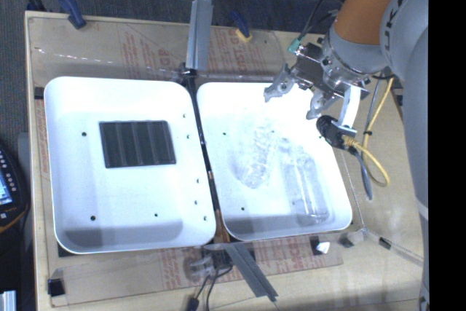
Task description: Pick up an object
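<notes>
1. You see the gripper (295, 100) hovering over the right bin (218, 156) at its 1 o'clock corner, fingers (275, 89) spread, grasping nothing.
2. Two clear plastic bottles lie in that bin: one (256, 156) at centre, one (306, 186) toward 4 o'clock.
3. The left bin (65, 156) holds a dark ribbed tray (137, 143).

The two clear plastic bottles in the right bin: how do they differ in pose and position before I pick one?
The left bottle lies nearer the bin's middle, tilted on a diagonal; the right bottle lies closer to the bin's right wall, running more straight toward the near edge. The left bottle looks shorter and more crumpled, the right bottle longer and slimmer. The left bottle sits farther from the near rim than the right one. Both are transparent, lie on their sides and sit below the claw.
</notes>
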Available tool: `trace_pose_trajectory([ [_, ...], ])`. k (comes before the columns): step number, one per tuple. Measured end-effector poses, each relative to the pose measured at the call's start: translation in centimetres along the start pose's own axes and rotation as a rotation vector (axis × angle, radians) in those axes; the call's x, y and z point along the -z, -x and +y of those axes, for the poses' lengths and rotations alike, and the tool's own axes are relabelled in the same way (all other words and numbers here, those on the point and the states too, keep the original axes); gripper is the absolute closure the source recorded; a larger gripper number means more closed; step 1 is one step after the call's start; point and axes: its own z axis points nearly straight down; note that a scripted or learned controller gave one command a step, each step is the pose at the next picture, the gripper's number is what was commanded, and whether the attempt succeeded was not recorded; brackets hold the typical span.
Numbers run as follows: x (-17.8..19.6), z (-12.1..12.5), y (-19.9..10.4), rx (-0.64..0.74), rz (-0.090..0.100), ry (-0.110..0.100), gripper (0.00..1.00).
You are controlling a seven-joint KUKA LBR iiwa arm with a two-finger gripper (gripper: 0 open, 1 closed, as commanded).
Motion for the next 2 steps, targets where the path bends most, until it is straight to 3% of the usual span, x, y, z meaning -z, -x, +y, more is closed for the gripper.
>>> trace_pose_trajectory([
  [1, -10.9, -7.6, -4.5, -0.242, -0.003, -0.007, 0.00],
  [2, -7.1, -3.1, 2.3, -0.224, 0.000, -0.002, 0.00],
])
